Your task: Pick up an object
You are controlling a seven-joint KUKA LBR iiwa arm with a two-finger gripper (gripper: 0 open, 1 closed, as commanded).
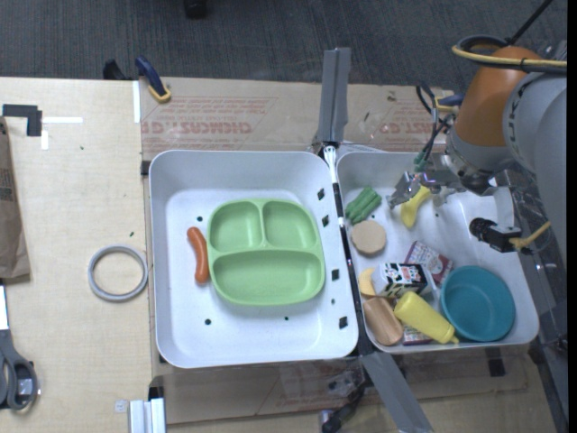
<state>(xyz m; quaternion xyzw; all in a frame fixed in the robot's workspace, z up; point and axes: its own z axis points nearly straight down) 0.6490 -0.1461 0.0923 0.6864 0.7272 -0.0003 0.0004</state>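
My gripper [411, 190] hangs low over the back left of the right bin [518, 269], at the top end of a small yellow piece [411, 211]. Close by lie a green item [362, 204] and a tan round disc [368, 238]. Toward the front of that bin are a black-and-white carton [403, 278], a pink-and-white packet [425, 259], a yellow bottle [424, 317], a bun [382, 321] and a blue bowl [478, 303]. The left bin [171, 323] holds a green divided plate [266, 251] and an orange sausage [197, 254].
The grey arm with its orange band [491, 97] comes in over the right bin's back right corner. On the bench to the left lie a ring of tape [118, 271], scissors [13, 382] and a brown bag [11, 215]. A blue clamp [153, 78] sits behind the left bin.
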